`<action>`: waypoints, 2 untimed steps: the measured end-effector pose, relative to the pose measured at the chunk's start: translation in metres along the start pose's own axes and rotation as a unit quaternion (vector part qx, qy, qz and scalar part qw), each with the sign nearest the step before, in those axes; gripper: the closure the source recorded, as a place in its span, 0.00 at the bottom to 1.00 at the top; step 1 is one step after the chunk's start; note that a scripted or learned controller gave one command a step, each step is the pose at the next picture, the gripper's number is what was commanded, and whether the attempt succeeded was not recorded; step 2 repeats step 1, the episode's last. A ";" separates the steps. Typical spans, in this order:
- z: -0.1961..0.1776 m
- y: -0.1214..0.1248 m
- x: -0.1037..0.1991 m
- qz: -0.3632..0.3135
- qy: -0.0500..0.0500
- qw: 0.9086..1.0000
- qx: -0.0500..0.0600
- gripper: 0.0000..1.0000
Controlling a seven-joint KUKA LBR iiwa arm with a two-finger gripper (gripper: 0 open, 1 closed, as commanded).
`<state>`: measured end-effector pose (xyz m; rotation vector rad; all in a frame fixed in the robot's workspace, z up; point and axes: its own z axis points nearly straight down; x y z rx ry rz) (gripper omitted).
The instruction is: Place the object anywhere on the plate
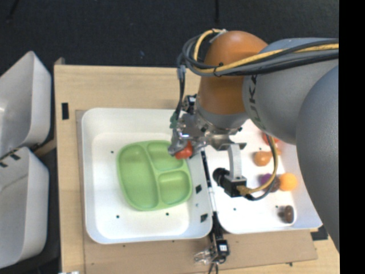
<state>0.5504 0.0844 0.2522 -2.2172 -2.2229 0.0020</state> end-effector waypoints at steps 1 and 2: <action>0.000 0.000 0.001 0.000 0.000 1.000 0.000 0.00; 0.000 0.000 0.001 0.000 0.000 1.000 0.000 0.00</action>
